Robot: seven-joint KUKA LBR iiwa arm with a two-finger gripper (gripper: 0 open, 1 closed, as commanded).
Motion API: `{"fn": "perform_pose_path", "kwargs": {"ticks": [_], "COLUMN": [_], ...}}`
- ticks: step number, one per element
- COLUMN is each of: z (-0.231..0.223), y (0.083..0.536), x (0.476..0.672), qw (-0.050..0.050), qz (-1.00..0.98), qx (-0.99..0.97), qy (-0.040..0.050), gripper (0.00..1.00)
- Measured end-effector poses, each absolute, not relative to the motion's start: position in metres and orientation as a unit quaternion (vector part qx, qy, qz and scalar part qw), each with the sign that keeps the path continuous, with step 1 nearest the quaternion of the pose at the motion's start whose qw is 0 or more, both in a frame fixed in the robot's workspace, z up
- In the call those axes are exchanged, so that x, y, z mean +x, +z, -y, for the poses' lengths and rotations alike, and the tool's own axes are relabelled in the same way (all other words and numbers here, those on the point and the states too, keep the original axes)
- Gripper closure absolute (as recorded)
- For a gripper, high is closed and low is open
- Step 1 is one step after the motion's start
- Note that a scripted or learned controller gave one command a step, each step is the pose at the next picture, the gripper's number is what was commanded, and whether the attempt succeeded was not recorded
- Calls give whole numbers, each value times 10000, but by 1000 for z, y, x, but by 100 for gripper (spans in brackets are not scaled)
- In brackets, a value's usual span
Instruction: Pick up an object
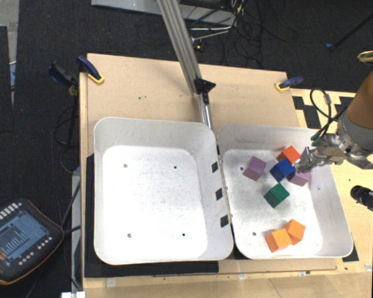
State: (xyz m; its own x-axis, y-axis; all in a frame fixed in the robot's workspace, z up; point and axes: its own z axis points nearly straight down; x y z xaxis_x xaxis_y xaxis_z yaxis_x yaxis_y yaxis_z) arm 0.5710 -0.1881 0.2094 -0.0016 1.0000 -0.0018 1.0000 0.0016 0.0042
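You'll find the tool (pixel 311 158) low over the right bin (pixel 332 210), at its upper right part, among a cluster of blocks. Whether it is open or closed cannot be told from here. Just beside it lie an orange cube (pixel 290 154), a blue cube (pixel 282 170) and a small purple block (pixel 300 178). A larger purple cube (pixel 255 168) sits to their left, a green cube (pixel 276 195) below them. Two orange blocks (pixel 285 235) touch near the bin's lower edge. The left bin (pixel 108 173) lies alongside on the bench (pixel 146 88).
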Motion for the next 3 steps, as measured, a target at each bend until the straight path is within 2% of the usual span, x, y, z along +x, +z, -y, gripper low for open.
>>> {"fn": "perform_pose_path", "kwargs": {"ticks": [1,2,3], "z": [131,69,24], "y": [221,228,229], "x": [565,570,564], "qw": [-4,-1,-9], "qz": [-7100,-7103,-7099], "qx": [7042,7039,7043], "qy": [12,15,5], "gripper": [100,100,100]}}
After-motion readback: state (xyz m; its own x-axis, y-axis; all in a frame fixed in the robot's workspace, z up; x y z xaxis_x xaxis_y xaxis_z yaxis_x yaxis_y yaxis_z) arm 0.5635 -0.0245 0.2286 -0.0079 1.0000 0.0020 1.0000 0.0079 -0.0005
